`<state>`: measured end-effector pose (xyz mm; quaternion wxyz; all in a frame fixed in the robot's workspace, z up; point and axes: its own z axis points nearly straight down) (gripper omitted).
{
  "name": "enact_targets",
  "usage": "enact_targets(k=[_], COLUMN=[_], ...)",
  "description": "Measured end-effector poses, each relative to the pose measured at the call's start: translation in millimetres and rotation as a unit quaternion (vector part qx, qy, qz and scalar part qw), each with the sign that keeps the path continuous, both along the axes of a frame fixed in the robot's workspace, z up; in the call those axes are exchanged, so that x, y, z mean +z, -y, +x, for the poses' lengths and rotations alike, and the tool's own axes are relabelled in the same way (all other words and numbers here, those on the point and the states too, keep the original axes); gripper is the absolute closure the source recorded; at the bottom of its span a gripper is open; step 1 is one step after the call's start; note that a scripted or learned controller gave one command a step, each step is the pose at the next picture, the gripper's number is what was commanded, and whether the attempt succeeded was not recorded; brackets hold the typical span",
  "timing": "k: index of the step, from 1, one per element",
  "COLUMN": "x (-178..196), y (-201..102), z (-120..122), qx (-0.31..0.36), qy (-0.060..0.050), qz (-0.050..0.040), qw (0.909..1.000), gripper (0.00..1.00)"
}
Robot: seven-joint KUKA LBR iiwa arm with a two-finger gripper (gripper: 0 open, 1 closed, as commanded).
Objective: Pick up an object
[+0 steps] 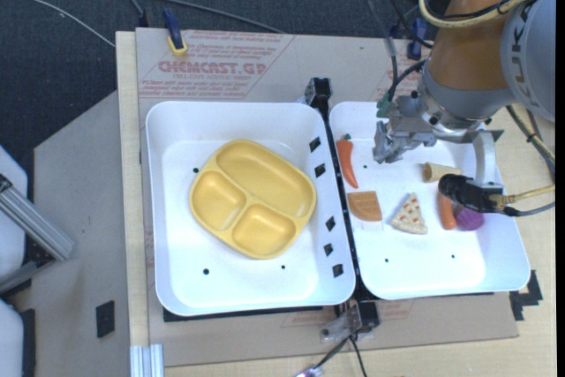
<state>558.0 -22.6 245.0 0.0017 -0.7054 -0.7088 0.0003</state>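
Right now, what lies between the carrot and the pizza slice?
In the camera view, the brown toast piece lies between the carrot and the pizza slice, on the right bin's floor.

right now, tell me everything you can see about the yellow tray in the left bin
The yellow tray is a shallow divided plate that looks like smooth plastic, with rounded corners and three compartments: one long one along its upper side and two smaller ones below. All three hold nothing. It lies flat and right way up, turned at a slant to the walls of the left bin, near the middle of the bin's white floor. It rests on that floor alone; the gripper is over the other bin.
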Motion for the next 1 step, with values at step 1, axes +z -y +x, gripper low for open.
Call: enact_targets(k=[1], x=[-1.8], y=[-59.8], z=[22.2], qx=[0.001], qy=[0.003], qz=[-0.0002], qw=[1.0], gripper=[1.0])
